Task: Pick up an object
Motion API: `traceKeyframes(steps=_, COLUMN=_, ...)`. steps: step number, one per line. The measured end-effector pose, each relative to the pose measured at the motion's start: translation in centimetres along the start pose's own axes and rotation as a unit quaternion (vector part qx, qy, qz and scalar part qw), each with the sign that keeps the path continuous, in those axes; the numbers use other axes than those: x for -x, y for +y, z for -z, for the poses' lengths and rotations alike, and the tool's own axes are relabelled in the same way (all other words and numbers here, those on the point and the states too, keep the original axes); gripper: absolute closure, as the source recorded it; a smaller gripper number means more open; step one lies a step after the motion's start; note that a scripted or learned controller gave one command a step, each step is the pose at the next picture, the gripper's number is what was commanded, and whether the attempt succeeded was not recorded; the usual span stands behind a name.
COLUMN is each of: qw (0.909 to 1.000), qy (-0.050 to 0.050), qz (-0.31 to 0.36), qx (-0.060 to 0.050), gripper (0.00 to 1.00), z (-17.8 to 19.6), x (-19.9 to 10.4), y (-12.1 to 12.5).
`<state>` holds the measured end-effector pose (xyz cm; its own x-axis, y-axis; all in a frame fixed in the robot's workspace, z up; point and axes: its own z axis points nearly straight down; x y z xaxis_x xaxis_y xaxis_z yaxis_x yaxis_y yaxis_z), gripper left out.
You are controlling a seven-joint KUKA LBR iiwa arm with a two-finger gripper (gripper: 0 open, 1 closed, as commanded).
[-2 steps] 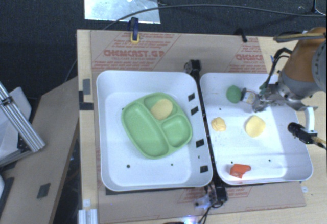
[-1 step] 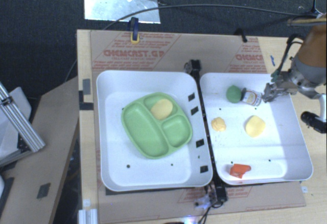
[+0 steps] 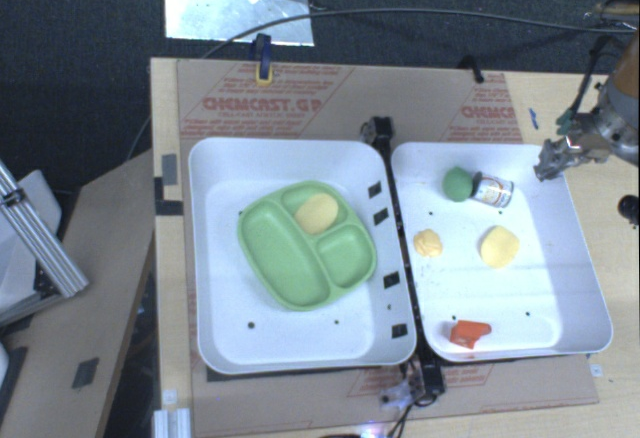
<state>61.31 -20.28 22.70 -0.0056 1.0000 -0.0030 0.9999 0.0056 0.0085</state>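
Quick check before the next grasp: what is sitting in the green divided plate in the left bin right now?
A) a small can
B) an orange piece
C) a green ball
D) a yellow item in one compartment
D: a yellow item lies in an upper compartment of the green divided plate; the other listed things sit in the right bin.

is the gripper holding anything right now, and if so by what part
Nothing is held. The gripper sits at the upper right edge of the right bin, with no object between its fingers; the nearest items, the small can and green ball, lie apart from it.
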Motion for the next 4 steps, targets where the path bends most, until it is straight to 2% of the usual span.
traceKeyframes(steps=1, qw=1.0, qy=0.001, qz=0.0, qx=-0.002, gripper=1.0, z=1.1, x=0.0, y=0.1)
traceKeyframes(steps=3, qw=1.0, qy=0.002, qz=0.001, qx=-0.004, gripper=1.0, z=0.5, x=-10.0, y=-0.1)
traceKeyframes(steps=4, qw=1.0, qy=0.002, qz=0.002, qx=-0.003, gripper=1.0, z=0.4, x=-16.2, y=1.2)
